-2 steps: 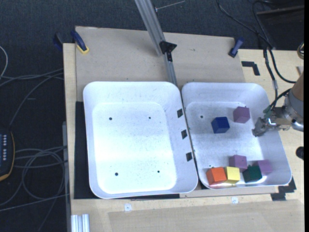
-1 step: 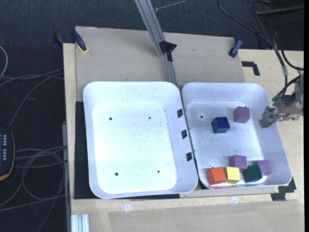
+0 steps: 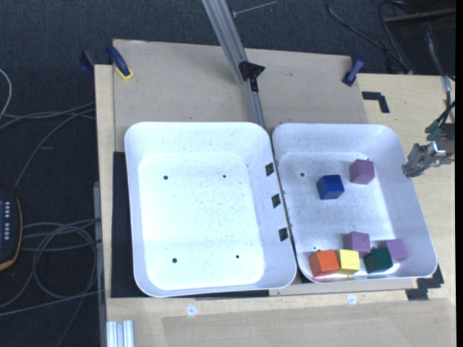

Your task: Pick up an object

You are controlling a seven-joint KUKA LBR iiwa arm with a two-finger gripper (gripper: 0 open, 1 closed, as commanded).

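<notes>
Starting at the near wall of the right bin point(image 3: 418, 219) and finding an orange block point(image 3: 325, 262) sitting tight against a yellow block point(image 3: 349, 260), with a dark green block point(image 3: 377, 259) just beside the yellow one, all three lining up in a row. Noting a purple block point(image 3: 396, 249) tucking into the near right corner just behind the green one, and a second purple block point(image 3: 357, 241) resting just behind the yellow one. Moving farther back in the same bin and seeing a blue block point(image 3: 330, 186) standing alone near the middle of the floor, with a third purple block point(image 3: 362, 171) near it, a little farther back and to the right, not touching. Spotting the gripper point(image 3: 419, 159) hanging just outside the right rim of that bin, over the bare bench point(image 3: 181, 71), about level with the third purple block and well apart from every block. Not managing to tell, at this size, whether the jaws are standing apart or together. Seeing the left bin point(image 3: 132, 194) lying just beside the right one, their inner walls nearly meeting. Noticing a slanted metal strut point(image 3: 231, 42) rising from the bench behind the two bins, a blue clamp point(image 3: 119, 62) gripping the far left corner and another blue clamp point(image 3: 354, 69) gripping the far right edge.
</notes>
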